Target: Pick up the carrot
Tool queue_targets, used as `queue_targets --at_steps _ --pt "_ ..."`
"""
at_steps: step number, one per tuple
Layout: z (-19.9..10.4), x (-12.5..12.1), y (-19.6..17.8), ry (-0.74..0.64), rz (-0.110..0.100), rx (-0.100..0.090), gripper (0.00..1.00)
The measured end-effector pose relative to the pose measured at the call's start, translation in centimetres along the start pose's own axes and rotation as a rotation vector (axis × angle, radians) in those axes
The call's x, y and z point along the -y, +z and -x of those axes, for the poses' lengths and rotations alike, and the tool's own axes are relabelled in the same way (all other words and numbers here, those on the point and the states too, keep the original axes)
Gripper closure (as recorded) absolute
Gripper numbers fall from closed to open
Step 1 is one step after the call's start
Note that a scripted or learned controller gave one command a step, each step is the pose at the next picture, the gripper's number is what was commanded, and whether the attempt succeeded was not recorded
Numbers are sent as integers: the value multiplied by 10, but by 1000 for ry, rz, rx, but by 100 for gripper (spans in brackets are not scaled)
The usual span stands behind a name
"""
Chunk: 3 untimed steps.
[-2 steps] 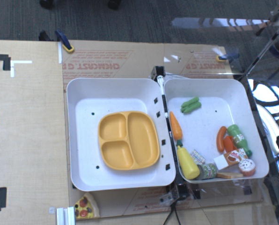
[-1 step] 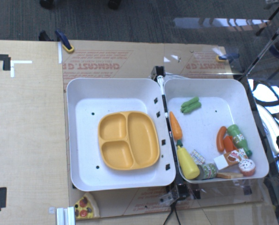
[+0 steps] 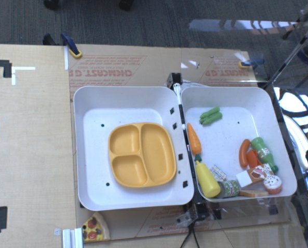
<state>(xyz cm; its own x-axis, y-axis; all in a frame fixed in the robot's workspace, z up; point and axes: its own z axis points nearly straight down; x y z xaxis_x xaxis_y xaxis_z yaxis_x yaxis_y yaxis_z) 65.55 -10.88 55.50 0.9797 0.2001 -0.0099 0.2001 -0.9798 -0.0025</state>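
Two white bins sit side by side on the tabletop (image 3: 30,138). Within the right bin (image 3: 257,99), the carrot (image 3: 194,139) lies against the left wall, green end down, just above a yellow bottle (image 3: 206,180). Green beans (image 3: 211,115) lie further up. A yellow divided plate (image 3: 142,154) fills the left bin (image 3: 92,107). Whether the claw is open or closed, I cannot tell.

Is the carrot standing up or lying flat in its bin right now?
Lying flat. The carrot rests lengthwise on the right bin's floor against its left wall, just above the yellow bottle.
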Motion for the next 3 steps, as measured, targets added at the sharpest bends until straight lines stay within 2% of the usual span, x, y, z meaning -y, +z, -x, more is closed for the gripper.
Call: queue_targets --at_steps 1,2,3 --pt "0 0 0 1 0 0 0" --pt "-1 0 -8 -3 0 2 100" --pt "-1 0 -8 -2 0 2 0"
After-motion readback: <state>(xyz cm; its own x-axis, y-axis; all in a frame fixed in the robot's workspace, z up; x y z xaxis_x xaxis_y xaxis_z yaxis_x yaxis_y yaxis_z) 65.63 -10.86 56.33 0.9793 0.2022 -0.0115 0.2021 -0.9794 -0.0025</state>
